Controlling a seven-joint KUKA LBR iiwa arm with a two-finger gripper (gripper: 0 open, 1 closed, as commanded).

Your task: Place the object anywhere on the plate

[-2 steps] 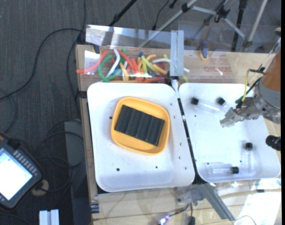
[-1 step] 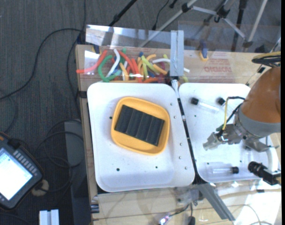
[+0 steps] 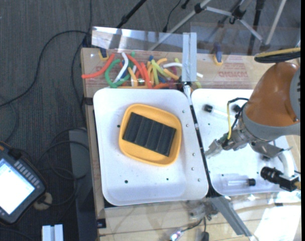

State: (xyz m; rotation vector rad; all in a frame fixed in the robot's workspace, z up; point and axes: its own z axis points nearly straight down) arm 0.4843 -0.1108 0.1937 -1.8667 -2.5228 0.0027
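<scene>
The claw (image 3: 212, 148) sits low in the right bin (image 3: 220, 187); I cannot tell what it grips. The yellow plate (image 3: 126, 145) waits left. Next, lift and move left.

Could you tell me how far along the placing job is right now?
Nothing looks placed yet: the yellow plate in the left bin carries only its dark ribbed insert. The gripper is low over the right bin, near the divider, with nothing visibly held. A clear syringe-like object lies near that bin's front edge. Grasping, carrying and setting an object on the plate all remain.
</scene>
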